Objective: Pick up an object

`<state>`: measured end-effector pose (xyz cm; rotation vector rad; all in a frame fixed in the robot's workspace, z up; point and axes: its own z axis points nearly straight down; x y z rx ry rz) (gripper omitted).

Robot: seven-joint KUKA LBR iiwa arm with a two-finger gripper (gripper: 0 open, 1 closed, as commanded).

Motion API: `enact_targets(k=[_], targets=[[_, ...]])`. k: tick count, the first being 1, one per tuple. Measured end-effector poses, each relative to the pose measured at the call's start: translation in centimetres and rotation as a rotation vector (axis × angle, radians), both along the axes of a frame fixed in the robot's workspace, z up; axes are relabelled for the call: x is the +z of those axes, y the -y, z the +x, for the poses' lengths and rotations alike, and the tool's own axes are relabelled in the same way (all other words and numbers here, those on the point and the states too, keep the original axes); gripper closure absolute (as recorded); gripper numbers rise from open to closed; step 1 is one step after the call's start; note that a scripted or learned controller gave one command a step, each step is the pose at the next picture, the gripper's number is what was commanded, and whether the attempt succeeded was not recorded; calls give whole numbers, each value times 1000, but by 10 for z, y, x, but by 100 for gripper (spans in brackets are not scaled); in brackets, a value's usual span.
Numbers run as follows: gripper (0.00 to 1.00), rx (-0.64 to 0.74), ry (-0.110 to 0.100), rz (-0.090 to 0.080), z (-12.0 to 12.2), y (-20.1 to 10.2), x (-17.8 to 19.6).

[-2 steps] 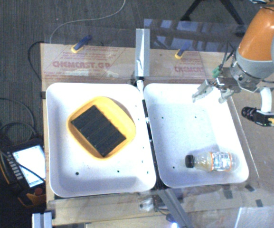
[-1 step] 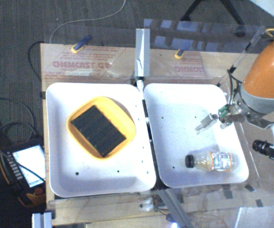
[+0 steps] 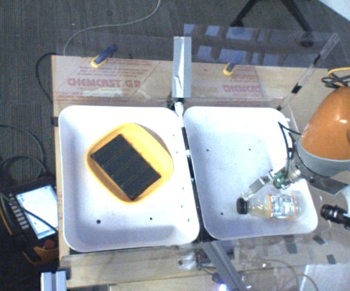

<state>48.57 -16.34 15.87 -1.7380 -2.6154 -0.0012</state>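
A small clear plastic bottle (image 3: 276, 206) with a black cap lies on its side near the front right corner of the right bin (image 3: 235, 138), cap pointing left. My gripper (image 3: 264, 185) hangs low over the bin, just behind the bottle's neck, close to it or touching it. Nothing shows as lifted. In the left bin (image 3: 77, 223) lies a yellow sponge-like block (image 3: 129, 162) with a dark ribbed top, set at an angle.
The arm's orange band (image 3: 331, 126) and grey wrist lean in over the right bin's right rim. A clear plastic wall (image 3: 247, 59) stands behind the bins. A tablet (image 3: 35, 208) and cables lie on the floor to the left.
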Motion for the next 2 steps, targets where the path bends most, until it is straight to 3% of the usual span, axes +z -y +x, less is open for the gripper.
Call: enact_targets(k=[1, 2], targets=[[0, 11, 14, -4, 2, -20, -67], [100, 18, 20, -1, 6, -23, -57]])
